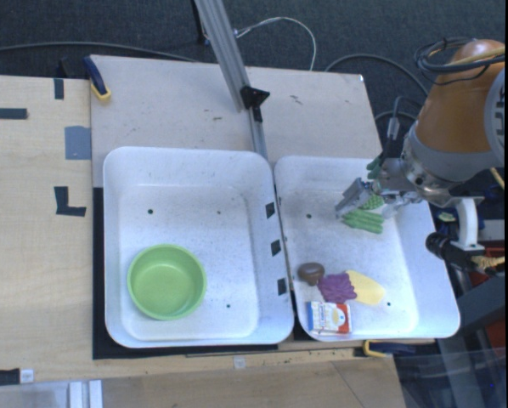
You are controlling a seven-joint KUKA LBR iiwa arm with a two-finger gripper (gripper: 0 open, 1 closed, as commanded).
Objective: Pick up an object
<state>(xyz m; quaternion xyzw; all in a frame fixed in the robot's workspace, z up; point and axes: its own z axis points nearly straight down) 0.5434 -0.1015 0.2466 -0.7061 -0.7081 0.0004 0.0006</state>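
2 shallow white bins sit side by side, and the two-finger gripper (364, 199) hangs over the right bin (424, 300), its fingers spread apart around nothing, just above the ridged green plastic vegetable (364, 221). A good grasp, I judge, means descending straight so the fingers straddle its narrow width before closing.

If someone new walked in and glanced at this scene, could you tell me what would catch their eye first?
Probably the bright green bowl, alone in the lower-left corner of the left bin. Next, the grey and orange arm reaching in from the right, its end effector low over a green ridged object in the right bin. A purple, yellow and brown cluster sits near that bin's front edge.
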